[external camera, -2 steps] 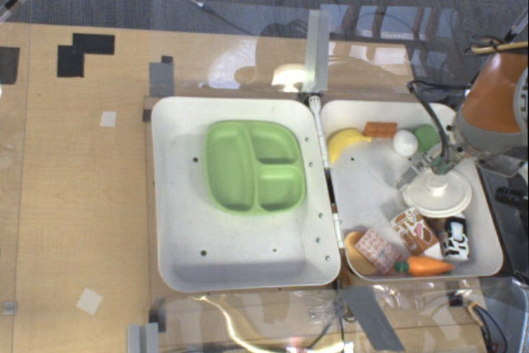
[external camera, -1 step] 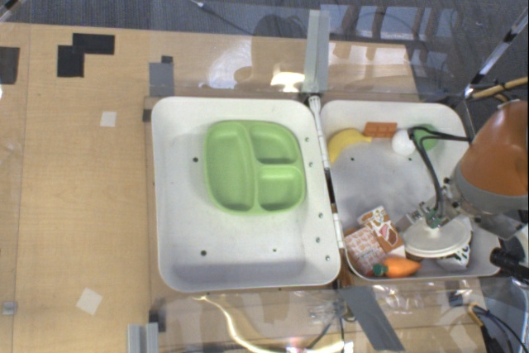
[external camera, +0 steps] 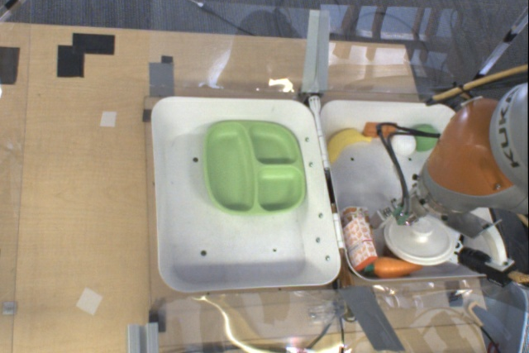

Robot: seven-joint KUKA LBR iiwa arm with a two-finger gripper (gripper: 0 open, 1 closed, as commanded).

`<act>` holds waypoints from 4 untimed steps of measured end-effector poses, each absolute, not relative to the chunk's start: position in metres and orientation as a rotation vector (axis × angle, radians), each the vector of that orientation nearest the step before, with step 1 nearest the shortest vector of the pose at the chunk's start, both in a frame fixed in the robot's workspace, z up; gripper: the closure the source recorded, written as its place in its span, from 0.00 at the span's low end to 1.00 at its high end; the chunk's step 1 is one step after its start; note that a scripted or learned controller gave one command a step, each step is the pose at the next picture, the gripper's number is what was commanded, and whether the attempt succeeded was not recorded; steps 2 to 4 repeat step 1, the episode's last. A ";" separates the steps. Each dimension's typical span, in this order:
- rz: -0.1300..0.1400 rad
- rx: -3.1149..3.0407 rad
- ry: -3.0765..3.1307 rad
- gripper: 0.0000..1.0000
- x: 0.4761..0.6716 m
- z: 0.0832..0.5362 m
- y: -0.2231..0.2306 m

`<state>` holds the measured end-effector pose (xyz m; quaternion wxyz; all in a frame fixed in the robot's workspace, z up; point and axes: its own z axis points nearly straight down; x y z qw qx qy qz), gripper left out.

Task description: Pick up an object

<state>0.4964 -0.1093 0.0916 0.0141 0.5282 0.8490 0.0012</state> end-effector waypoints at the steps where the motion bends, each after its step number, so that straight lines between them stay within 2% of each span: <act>1: 0.007 0.986 2.964 0.00 0.497 0.091 -0.198; 4: 0.007 0.986 2.964 0.00 0.497 0.091 -0.198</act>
